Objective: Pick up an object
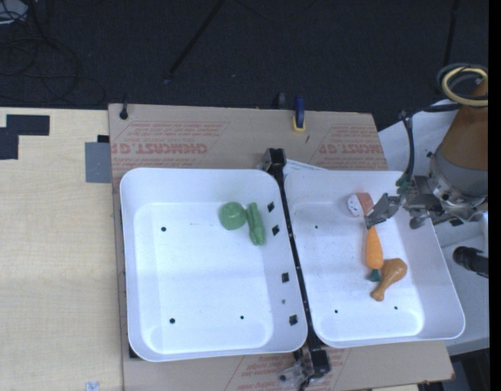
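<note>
In the right bin (433, 320) lie an orange carrot-shaped toy (374, 248), a brown drumstick-shaped toy (389, 276) touching its lower end, and a small pink and white piece (359, 204) near the back. My gripper (399, 213) hovers over the bin's right rear, just above and right of the carrot. It is open, and nothing sits between its fingers (382, 208). A green toy (242, 219), a round part joined to a short stick, rests in the back of the left bin (144, 316).
A black divider with clips (287, 251) runs between the two bins. Both stand on a cardboard sheet (201, 141) over the wooden bench. The arm's grey body and orange band (466, 137) rise at the right edge, with cables beside it.
</note>
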You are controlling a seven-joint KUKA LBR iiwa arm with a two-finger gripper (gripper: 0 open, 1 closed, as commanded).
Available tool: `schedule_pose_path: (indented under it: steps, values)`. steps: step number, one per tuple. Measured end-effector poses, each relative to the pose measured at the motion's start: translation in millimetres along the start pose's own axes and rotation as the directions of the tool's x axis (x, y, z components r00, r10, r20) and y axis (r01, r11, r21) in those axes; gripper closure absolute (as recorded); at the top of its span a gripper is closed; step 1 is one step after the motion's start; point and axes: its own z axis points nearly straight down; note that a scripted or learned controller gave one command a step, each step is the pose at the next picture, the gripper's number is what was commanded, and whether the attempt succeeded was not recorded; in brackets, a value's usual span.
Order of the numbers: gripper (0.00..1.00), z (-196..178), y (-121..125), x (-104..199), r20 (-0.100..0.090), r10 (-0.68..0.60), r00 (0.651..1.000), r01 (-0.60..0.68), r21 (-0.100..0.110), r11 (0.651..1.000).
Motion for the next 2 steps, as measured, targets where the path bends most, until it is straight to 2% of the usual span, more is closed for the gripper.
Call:
schedule_pose_path:
  steps: [1, 2]
  values:
    - [0.00, 99.5, -44.7, -12.7, 0.004, -0.002, 1.000, 0.002, -0.017, 1.000]
    - [1.00, 92.8, -47.0, -15.3, 0.004, 0.004, 1.000, -0.004, -0.012, 1.000]
